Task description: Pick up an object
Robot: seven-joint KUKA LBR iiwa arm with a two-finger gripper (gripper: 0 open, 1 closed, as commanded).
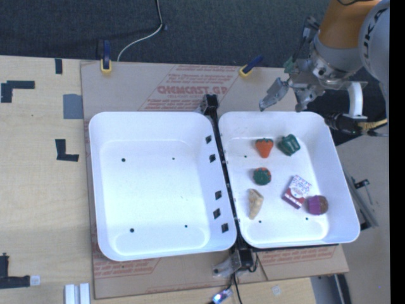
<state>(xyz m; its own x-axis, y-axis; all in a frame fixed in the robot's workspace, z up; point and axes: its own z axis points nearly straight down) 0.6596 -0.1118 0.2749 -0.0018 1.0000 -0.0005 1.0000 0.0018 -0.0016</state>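
The claw hangs above the far rim of the right bin, up by the top edge, and from where I stand it carries nothing. One finger sticks out to the left and another sits to its right with a clear gap, so I'd call it spread wide, though the angle makes that hard to judge.

Everything worth picking is in the right bin: an orange piece and a green one near the far side, a darker green lump below them, a tan piece nearer the divider, and a red-and-white packet touching a purple ball toward the near right corner.

What might go wrong, I reckon: the claw is off over the rim, not over any item, so a straight drop would meet the bin wall or bare plastic. The packet and ball touch, and a finger coming between them could shove one aside instead of gripping. The ball may roll. The tan piece lies near the divider, leaving little room for a finger on that side. The orange and green pieces are close together too.

Counted: two bins, the left bin beside the right; six items, one of each kind; two clamps on the cardboard at the back of the table; one arm
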